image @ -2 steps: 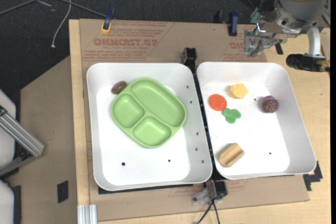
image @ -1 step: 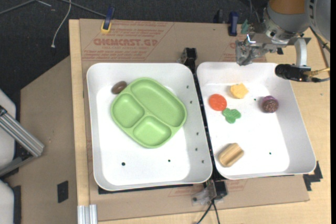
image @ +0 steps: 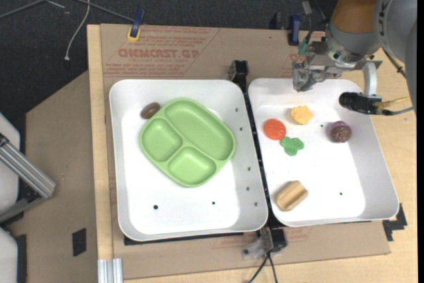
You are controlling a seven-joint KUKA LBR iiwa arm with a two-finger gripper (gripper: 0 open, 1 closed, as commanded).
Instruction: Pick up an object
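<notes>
**Pincer hangs over the far rim, with the pickings lying nearer the camera**

Camera view: The grey arm with its orange band reaches in from the right, and its pincer [image: 303, 81] hovers above the far edge of the right bin [image: 377, 209]; at this slant it cannot be told whether the pincer is parted or closed, and nothing is seen caught in it. The candidates lie loose on the bin floor below: a yellow piece [image: 302, 115] nearest the tool, a red round piece [image: 275, 128] touching or just beside a green leafy piece [image: 291, 146], a dark purple piece [image: 340, 132] toward the right wall, and a tan block [image: 291, 195] well apart at the near end. In the left bin [image: 126, 209] a green divided tray [image: 188, 141] rests tilted, with a small brown piece [image: 151, 111] just beside its far corner.

The risks, as judged from here: a straight descent would probably meet the bin's rim or bare floor rather than an object, since the tool stands short of the yellow piece. The items are small and low, so a slightly offset close could nudge one aside instead of catching it. The red and green pieces sit so close that a try at either might disturb both.
</notes>
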